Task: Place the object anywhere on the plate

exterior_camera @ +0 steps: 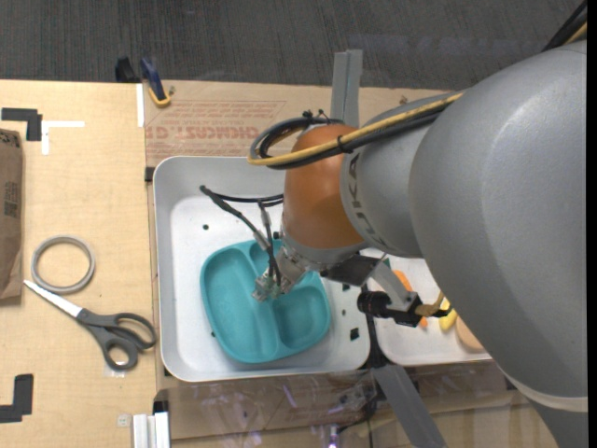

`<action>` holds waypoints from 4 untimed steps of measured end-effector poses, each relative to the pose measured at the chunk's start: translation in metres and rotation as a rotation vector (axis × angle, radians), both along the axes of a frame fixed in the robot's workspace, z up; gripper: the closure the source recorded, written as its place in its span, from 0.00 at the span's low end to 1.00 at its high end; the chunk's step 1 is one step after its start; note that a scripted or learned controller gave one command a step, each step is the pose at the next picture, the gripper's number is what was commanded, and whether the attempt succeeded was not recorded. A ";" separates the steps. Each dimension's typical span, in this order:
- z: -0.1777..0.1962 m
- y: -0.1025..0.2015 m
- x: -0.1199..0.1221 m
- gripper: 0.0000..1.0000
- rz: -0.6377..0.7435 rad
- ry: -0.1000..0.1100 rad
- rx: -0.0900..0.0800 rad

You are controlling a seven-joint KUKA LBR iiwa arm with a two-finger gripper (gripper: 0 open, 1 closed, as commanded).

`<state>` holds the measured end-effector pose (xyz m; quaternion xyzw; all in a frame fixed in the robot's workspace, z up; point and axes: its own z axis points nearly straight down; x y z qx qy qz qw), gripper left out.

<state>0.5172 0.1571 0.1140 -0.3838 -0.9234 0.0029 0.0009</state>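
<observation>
A teal divided plate [242, 306] lies in the left white bin [177, 250], toward its front. My gripper [268, 286] hangs over the plate's middle ridge, reaching down from under the orange wrist band [317, 189]. The fingertips look small and dark against the teal, and I cannot make out any object between them. In the right bin [410, 343], an orange and yellow object [438, 314] peeks out beside the arm, partly hidden by it.
The big grey arm [485, 213] covers most of the right bin. Scissors [98, 325] and a roll of tape [62, 261] lie on the cardboard bench left of the bins. Black cables [238, 215] trail over the left bin's back.
</observation>
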 end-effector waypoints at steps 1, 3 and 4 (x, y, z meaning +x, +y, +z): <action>-0.008 -0.011 -0.024 1.00 0.132 -0.060 0.017; -0.008 -0.015 -0.028 1.00 0.130 -0.048 0.009; -0.007 -0.017 -0.030 0.00 0.129 -0.039 0.006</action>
